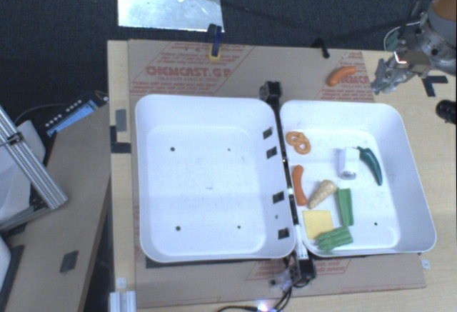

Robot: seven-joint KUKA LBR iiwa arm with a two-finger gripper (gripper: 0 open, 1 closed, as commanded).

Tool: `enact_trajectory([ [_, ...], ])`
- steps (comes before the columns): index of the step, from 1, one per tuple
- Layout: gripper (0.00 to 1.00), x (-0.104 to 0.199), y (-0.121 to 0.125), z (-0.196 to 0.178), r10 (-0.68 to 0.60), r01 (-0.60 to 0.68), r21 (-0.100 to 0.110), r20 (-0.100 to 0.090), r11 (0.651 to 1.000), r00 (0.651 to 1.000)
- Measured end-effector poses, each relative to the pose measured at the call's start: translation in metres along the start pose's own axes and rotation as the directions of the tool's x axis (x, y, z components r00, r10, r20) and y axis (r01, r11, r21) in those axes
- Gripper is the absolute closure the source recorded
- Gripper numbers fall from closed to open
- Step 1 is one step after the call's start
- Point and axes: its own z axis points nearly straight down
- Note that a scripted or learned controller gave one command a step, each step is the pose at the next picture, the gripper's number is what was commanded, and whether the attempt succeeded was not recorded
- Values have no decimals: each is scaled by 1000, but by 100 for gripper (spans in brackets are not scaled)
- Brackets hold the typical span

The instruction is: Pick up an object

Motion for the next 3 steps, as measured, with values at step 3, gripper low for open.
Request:
enact_trajectory([
  [3,100,30,46,-158,-2,2,14,-2,1000,1000],
])
